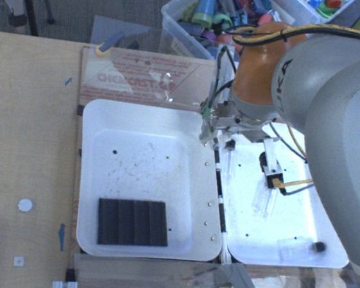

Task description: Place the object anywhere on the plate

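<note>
In the camera view, at the near right corner of the right bin (270, 260), we see a small dark thing (319, 247); we think this is the object to move; it is too small for us to say what it is. It lies on the bin floor, close to the rim, well apart from the plate (132, 222); the plate is a dark flat slab with ridges, and it lies in the near part of the left bin (84, 161).

We guess the small dark thing is light, because it is so little; it may be hard and smooth, so it could slip or roll when pinched; we would take hold of it across its middle, from straight above, and mind the bin wall beside it.

The arm (329, 80) comes in from the right, big and grey; its orange band (261, 59) leans over the far side of the bins; the wrist points down. The fingers (212, 137) hang at the far end of the line where the two bins meet, well apart from the small dark thing and from the plate. We cannot tell if the fingers are open or shut; we see nothing held in them. Both bins sit on the tabletop (21, 122).
</note>
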Robot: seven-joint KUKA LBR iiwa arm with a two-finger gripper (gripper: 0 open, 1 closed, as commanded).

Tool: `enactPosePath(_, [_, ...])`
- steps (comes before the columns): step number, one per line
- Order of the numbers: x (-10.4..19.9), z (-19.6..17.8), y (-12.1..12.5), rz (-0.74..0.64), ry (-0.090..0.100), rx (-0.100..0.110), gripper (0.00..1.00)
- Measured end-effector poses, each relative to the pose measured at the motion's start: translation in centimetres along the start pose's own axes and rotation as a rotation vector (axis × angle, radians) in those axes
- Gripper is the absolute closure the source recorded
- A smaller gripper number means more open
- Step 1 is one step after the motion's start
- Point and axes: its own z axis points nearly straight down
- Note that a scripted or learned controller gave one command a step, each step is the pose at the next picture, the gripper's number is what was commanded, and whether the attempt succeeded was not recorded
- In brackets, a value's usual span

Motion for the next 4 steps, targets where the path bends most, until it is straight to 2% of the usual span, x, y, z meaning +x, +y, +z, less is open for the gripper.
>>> enactPosePath(2, [0.49, -0.10, 0.54, 0.102, -0.004, 0.013, 1.00])
enactPosePath(4, [0.43, -0.10, 0.54, 0.082, -0.003, 0.014, 1.00])
